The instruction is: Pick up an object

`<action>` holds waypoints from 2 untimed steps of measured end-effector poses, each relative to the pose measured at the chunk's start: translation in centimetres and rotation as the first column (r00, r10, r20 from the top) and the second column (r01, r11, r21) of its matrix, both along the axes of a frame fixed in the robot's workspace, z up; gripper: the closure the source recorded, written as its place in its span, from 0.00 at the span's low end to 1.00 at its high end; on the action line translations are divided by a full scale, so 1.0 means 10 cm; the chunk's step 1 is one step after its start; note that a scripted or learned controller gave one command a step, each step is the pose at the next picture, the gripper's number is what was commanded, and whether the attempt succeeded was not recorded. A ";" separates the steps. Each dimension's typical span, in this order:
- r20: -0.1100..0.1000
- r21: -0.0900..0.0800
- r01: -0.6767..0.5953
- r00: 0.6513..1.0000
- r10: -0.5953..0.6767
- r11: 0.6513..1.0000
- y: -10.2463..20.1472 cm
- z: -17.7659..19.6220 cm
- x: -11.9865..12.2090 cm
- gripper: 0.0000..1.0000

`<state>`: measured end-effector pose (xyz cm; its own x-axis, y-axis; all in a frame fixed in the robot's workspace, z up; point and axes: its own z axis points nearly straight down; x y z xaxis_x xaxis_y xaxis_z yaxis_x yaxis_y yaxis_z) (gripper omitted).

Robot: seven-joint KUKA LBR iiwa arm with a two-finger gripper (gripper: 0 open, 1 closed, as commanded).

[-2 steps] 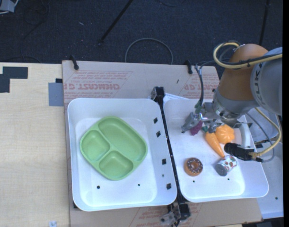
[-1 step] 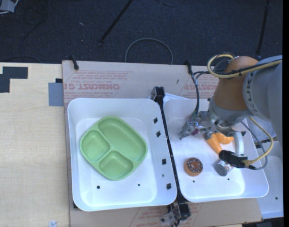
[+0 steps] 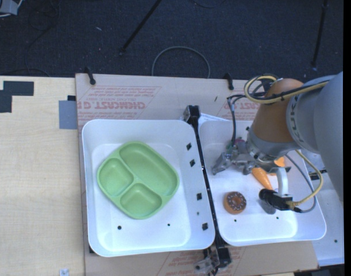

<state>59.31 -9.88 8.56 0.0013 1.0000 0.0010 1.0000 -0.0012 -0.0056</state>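
In the left half of the frame, the left bin (image 3: 100, 137) holds 1 green divided plate (image 3: 138, 179) with 3 compartments. Right of the centre divider, the right bin (image 3: 261, 234) holds a small brown doughnut-shaped toy (image 3: 235, 202) near its lower middle and an orange carrot-like piece (image 3: 263, 177) lying on a slant, upper left to lower right. The gripper (image 3: 232, 161) hangs over the bin's upper part; whether it is spread or pressed together, I cannot tell. The doughnut lies just below it, the carrot to its right, partly under the wrist.

Dark carpet floor (image 3: 106, 33), loose cables (image 3: 181, 59), wooden benchtop (image 3: 31, 183)
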 end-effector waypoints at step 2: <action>0.008 -0.001 -0.003 1.000 0.003 1.000 -0.01 0.75 0.04 1.00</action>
